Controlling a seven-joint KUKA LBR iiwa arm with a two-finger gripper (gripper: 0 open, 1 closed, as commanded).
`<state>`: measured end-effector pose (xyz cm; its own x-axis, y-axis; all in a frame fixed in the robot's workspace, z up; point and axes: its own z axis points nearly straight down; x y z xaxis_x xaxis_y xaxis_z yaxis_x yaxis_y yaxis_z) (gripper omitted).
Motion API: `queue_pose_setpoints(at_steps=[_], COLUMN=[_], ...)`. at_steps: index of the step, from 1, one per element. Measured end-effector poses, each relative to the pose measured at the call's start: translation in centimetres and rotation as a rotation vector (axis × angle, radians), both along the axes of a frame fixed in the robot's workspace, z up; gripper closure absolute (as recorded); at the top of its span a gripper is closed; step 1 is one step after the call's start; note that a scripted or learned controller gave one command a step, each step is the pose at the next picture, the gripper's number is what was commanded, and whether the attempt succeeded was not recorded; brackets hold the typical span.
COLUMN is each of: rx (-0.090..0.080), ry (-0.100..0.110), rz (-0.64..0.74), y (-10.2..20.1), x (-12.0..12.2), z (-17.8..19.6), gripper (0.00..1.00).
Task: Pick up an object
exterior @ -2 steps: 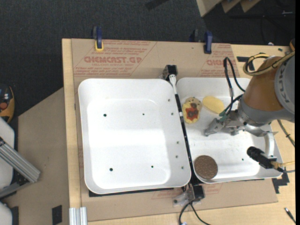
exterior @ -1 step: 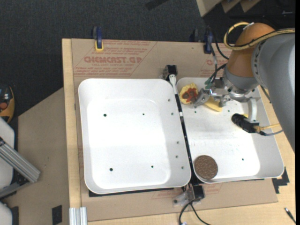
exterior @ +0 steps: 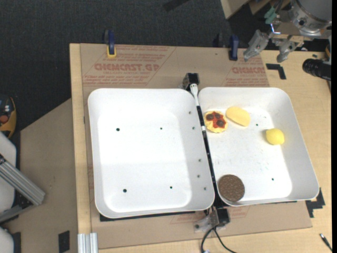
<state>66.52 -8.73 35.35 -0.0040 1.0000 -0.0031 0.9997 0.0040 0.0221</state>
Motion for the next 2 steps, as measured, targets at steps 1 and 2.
queue_pose_setpoints(at_steps=[1,2], rx=[-0.005,0.006], ry=[0.016,0.028], rz=[-0.014,-0.001], y=[-14.6,-9.9], x=[0.0,0.1], z=[-0.5,-8.0], gripper=[0.0,0.0])
